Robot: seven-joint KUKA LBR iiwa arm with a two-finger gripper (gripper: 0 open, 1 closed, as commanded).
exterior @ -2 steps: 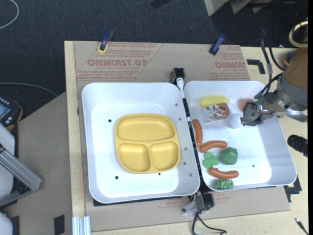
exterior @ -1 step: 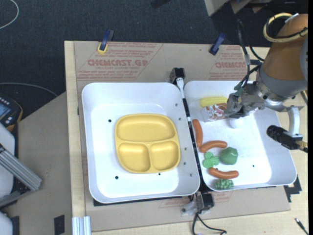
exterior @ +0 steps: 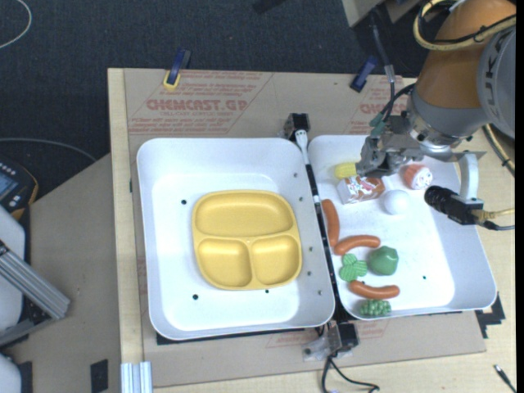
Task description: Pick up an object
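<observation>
My gripper (exterior: 371, 160) hangs low over the back left part of the right bin (exterior: 458, 277). Directly below and in front of it lies a red and white packet (exterior: 362, 188), with a small yellow piece (exterior: 345, 170) just to its left. A white ball (exterior: 396, 202) and a red and white item (exterior: 417, 176) lie to the gripper's right. Toward the front are three orange sausages (exterior: 330, 219) (exterior: 358, 242) (exterior: 374, 290), a green pepper (exterior: 382, 259), a green leafy piece (exterior: 354, 267) and a green pod (exterior: 375, 307).
The left bin (exterior: 164, 187) holds a yellow divided plate (exterior: 246, 237). A black part with a cable (exterior: 449, 203) reaches over the right bin's right side. Clamps (exterior: 173, 70) (exterior: 363, 75) sit at the bench's back edge.
</observation>
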